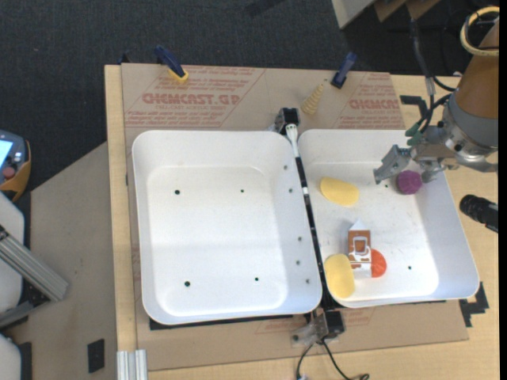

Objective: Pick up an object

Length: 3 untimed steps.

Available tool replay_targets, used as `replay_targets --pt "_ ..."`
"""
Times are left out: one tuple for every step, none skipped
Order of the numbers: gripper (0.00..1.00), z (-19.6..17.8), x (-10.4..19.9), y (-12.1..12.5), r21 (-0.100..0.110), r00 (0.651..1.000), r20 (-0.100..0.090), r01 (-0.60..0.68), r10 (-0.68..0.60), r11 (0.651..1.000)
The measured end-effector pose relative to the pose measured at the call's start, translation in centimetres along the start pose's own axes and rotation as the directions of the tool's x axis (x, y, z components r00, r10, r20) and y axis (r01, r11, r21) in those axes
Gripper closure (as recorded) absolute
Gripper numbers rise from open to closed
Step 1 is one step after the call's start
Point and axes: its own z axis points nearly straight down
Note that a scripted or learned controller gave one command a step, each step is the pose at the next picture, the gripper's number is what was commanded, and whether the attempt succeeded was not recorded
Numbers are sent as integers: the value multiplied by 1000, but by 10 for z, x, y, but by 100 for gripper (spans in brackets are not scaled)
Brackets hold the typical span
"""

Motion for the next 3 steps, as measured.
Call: replay_targets --pt "0 67 69 34 6 1000 -4 7 -7 1000" --pt "0 160 9 10 12 1000 0 -7 7 1000" --pt "0 164 31 -20 6 1000 -3 -1 1 1000"
